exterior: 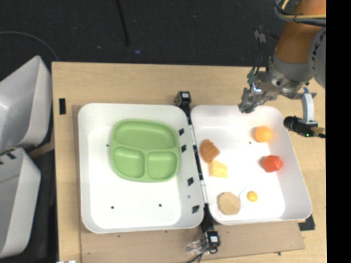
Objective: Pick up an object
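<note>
The right bin [285,201] holds several small food items: an orange ball [263,133], a red piece [272,163], a brown pastry-like piece [209,150], a yellow wedge [219,169], a round tan cookie [229,203] and a small yellow ball [252,196]. My gripper [248,104] hangs over the far edge of this bin, up and left of the orange ball, with nothing seen in it. Its fingertips are too small and dark to read.
The left bin [93,201] carries a green divided plate [145,149]. A black clip strip [192,163] runs between the two bins. White curved shapes [19,125] stand at the left edge of the bench.
</note>
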`<state>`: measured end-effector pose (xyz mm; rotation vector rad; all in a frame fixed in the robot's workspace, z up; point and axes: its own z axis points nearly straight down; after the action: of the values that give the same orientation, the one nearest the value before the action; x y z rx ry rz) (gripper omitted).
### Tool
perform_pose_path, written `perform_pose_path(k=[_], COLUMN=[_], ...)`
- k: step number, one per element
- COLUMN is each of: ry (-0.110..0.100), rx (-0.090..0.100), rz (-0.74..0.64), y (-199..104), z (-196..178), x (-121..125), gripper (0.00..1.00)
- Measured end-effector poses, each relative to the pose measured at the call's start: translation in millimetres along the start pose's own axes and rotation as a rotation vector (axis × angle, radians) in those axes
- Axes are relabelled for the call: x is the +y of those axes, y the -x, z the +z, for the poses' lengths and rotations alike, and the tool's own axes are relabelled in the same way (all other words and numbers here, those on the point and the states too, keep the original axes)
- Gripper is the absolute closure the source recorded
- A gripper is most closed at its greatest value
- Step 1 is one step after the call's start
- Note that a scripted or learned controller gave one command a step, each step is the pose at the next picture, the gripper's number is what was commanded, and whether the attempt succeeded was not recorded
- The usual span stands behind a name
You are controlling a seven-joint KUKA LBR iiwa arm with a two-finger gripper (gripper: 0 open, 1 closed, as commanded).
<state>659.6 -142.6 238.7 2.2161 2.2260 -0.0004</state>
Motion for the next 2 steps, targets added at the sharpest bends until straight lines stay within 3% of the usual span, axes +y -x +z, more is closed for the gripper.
perform_pose_path(k=[2], ry=[0.003], rx=[0.001], rz=[-0.002], y=[-98], z=[-15], x=[-2], gripper=[1.00])
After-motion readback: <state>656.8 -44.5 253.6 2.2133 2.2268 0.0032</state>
